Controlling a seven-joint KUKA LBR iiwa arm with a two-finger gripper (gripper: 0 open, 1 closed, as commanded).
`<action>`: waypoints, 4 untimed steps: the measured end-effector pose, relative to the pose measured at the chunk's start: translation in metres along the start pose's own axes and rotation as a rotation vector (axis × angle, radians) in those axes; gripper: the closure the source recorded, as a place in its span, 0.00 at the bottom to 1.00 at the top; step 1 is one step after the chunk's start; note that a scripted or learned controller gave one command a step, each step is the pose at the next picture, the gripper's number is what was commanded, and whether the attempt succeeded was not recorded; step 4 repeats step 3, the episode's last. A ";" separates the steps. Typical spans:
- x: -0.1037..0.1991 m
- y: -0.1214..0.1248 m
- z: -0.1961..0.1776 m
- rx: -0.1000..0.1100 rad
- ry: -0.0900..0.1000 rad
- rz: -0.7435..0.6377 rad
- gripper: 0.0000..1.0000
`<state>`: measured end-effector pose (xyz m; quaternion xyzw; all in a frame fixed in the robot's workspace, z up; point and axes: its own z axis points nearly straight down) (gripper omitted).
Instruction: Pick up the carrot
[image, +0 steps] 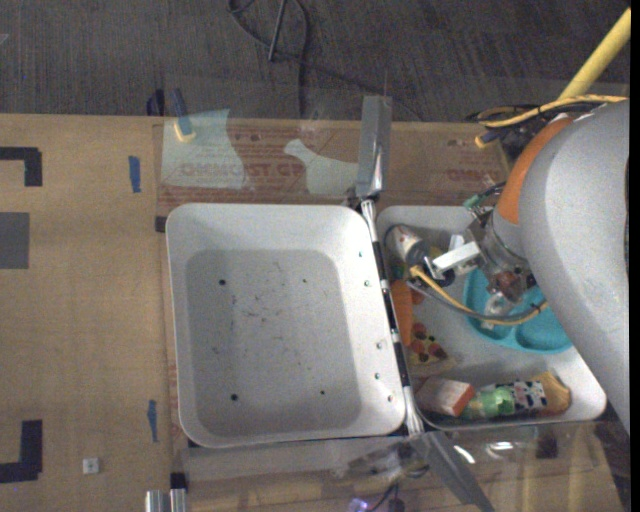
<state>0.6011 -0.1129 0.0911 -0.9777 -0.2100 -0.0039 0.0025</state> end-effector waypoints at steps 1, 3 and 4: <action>-0.066 -0.032 -0.064 0.001 -0.012 0.054 0.00; -0.083 -0.049 -0.005 -0.017 0.017 0.143 0.00; -0.083 -0.049 -0.005 -0.017 0.017 0.143 0.00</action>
